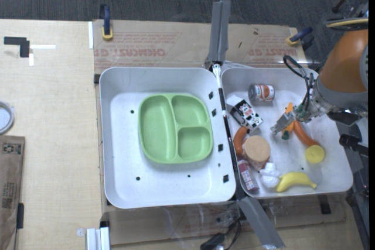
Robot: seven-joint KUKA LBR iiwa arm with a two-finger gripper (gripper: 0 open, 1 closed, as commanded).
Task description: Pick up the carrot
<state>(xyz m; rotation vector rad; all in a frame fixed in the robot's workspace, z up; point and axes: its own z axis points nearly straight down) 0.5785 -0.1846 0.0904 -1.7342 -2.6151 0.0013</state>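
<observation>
Two white bins [111, 126] sit side by side; the right holds the carrot [303, 134], between banana [295, 181] and can [261, 92]. Gripper [285, 126] hovers touching it; grip unclear. Likely light, stiff, smooth: grasp mid-body.

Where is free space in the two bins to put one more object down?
In the left bin, bare floor runs around the green divided plate, widest along its near and left sides. The right bin is crowded: can, carrot, banana and gripper. Its far right corner has a small bare patch.
</observation>
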